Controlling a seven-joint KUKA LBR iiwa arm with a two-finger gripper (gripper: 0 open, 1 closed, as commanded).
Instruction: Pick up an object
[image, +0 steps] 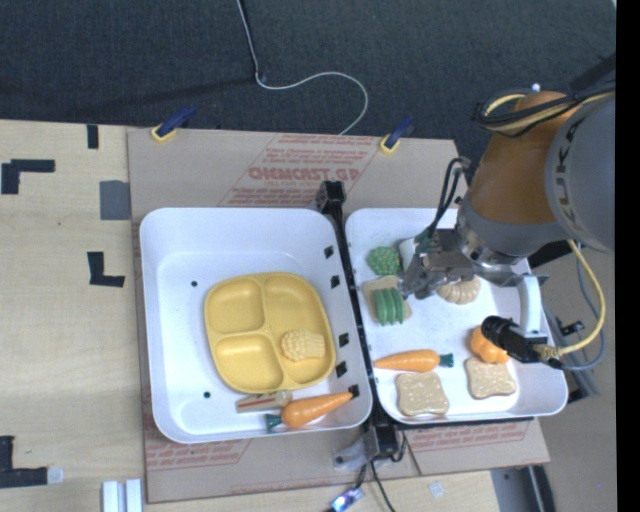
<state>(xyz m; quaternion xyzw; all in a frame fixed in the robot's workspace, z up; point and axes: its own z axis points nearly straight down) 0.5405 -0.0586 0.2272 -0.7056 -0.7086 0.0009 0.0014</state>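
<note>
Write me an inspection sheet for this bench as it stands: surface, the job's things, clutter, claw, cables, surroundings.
Surface: two white bins side by side, left bin and right bin, on a cardboard sheet.
Job's things: left bin holds a yellow divided plate with a corn piece in one compartment, and a carrot by its near wall. Right bin holds a second carrot, two bread slices, a green ridged vegetable, a broccoli-like piece and an orange piece.
Clutter: nothing seen.
Claw: claw low over the right bin beside the green pieces; grip unclear.
Cables: white cable on the dark floor; yellow cable by the arm.
Surroundings: wooden bench.
</note>
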